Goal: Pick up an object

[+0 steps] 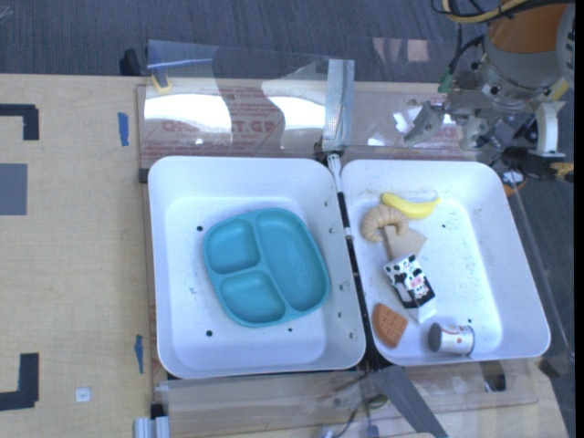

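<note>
The right bin [484, 245] holds a yellow banana [409, 205], a tan croissant [377, 222], a brown card piece [408, 243], a black-and-white cow-patterned carton [410, 282], an orange waffle-like piece [390, 325] and a small silver can [452, 338] lying on its side. My gripper [422, 123] hangs at the top right, over the bench just behind the right bin's back rim. It is well apart from every object, and I see nothing held in it. The banana is the nearest object to it.
The left bin [173, 245] carries a blue divided plate [265, 265]. A clear plastic sheet [246, 99] stands behind the left bin. The grey arm with its orange band [534, 12] occupies the upper right corner. Wooden bench surface [64, 245] lies to the left.
</note>
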`<state>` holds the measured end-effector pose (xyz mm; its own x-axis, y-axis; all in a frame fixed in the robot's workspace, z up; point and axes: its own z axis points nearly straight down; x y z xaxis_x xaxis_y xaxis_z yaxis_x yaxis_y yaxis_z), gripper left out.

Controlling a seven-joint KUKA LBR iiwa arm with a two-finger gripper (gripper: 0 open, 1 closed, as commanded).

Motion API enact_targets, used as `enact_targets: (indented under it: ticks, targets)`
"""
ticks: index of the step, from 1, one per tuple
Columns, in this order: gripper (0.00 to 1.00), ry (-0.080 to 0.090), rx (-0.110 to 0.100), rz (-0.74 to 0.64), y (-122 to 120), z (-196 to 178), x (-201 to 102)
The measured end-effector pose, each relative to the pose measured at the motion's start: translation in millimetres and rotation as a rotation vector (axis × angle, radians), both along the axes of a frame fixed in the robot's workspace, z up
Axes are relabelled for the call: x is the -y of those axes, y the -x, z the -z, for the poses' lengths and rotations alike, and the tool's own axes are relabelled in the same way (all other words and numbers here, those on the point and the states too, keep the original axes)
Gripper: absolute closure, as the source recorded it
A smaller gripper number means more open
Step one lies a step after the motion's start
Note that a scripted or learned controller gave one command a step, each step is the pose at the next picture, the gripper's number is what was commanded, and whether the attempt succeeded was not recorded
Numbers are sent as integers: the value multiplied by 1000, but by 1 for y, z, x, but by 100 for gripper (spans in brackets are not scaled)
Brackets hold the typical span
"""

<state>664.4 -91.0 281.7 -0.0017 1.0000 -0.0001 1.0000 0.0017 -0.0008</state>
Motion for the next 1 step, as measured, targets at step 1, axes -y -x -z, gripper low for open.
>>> enact_targets:
  ticks: [1]
  targets:
    - [0,-1,-9,-77,0,110,13]
